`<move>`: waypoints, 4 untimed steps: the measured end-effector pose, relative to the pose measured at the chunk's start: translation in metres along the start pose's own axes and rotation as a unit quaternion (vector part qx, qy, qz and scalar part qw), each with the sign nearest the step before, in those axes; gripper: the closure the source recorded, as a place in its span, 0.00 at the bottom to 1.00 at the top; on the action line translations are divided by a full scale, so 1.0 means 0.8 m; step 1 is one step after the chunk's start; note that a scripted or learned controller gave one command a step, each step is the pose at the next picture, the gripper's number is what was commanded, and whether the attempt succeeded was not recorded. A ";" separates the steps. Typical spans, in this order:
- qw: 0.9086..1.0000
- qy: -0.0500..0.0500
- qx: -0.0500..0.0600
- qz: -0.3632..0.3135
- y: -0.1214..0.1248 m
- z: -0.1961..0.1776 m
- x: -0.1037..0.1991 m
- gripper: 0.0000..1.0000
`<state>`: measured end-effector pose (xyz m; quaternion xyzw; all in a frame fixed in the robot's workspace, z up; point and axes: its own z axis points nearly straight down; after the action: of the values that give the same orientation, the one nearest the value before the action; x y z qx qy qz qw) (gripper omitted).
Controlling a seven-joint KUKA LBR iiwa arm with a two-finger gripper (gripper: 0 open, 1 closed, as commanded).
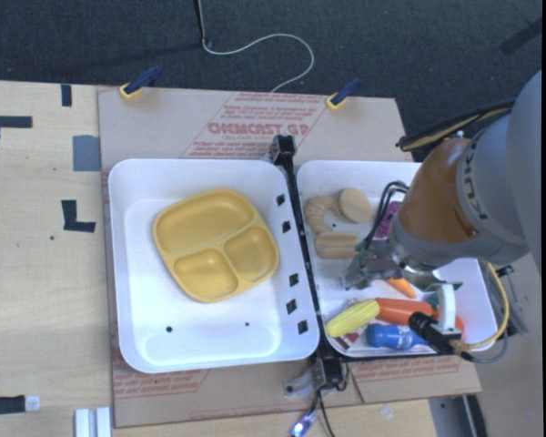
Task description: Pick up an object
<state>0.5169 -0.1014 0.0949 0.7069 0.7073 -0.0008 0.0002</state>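
Note:
The right bin (491, 285) holds several toy foods: a tan round piece (354, 204), a beige ridged piece (318, 211), a tan log (336, 244), a yellow corn cob (352, 316), an orange carrot (402, 309), a blue piece (389, 337) and a small orange piece (401, 288). My gripper (362, 271) reaches down into this bin from the right, just below the tan log and above the corn cob. The arm's orange band (441, 198) and grey wrist hide the bin's middle. Nothing is seen held.
The left bin (127, 244) holds a yellow divided plate (216, 243). A black divider (293, 235) runs between the bins. Blue-and-yellow clamps (140, 81) (343, 92) hold the cardboard base at the back. A white cable (255, 44) loops over the dark floor.

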 end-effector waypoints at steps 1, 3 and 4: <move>1.000 0.002 -0.005 -0.004 0.031 -0.119 0.069 1.00; 1.000 0.002 -0.003 -0.004 -0.021 -0.318 0.180 1.00; 1.000 0.000 -0.001 -0.001 0.125 -0.237 0.190 1.00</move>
<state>0.6165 0.0508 0.2844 0.7060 0.7082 -0.0002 0.0013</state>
